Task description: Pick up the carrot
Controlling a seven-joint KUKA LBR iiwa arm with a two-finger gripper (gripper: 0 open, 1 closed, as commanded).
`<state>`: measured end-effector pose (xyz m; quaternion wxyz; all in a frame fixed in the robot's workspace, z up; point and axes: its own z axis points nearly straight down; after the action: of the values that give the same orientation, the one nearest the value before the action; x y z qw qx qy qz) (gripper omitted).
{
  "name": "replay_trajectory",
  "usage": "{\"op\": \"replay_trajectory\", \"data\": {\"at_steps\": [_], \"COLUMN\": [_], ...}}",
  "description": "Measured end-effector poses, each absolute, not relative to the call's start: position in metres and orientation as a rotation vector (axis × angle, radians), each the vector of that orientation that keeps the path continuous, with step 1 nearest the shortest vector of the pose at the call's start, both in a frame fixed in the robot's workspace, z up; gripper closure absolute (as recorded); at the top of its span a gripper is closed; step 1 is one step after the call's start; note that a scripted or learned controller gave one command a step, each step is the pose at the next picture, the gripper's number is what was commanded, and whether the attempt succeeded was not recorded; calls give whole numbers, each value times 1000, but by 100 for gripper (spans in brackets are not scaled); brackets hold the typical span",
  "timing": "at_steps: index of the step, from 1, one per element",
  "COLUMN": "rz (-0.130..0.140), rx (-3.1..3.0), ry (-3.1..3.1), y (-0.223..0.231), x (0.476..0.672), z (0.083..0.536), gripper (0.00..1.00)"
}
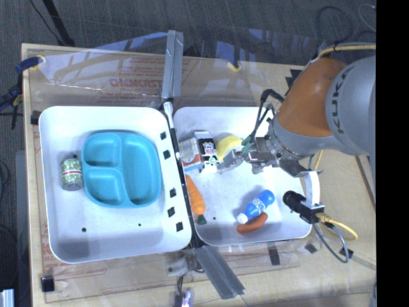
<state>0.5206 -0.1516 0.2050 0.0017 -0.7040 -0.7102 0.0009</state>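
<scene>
One carrot point(197, 198), orange with a dark green end, lying along the left wall of the right bin point(220, 235), tip toward the far edge, green end toward the near edge. Just beyond its far tip, against the same wall, one small orange-and-white packet point(190, 153) and one small white carton with a dark label point(207, 148). One yellow lemon-like fruit point(228, 146) beside those, near the far edge. Toward the near right corner, one blue-and-white bottle point(255, 206) and one red sausage-shaped item point(252, 224), touching each other. One gripper point(231, 158) over the middle of the right bin, close to the yellow fruit, well apart from the carrot; jaws: cannot tell whether wide or narrow, nothing seen between them. In the left bin point(57, 235), one blue three-compartment tray point(123, 167) at centre and one small can with a green label point(72, 173) by the left wall. Two bins in all.
</scene>
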Motion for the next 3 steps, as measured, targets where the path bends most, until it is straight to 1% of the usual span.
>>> {"op": "replay_trajectory", "data": {"at_steps": [1, 2, 3], "rz": [3, -24, -43], "rx": [-2228, -2175, -2266], "ry": [-2212, -2300, -2238], "y": [-198, -198, -189], "x": [632, 646, 628], "z": [174, 119, 116], "gripper": [0, 0, 0]}}
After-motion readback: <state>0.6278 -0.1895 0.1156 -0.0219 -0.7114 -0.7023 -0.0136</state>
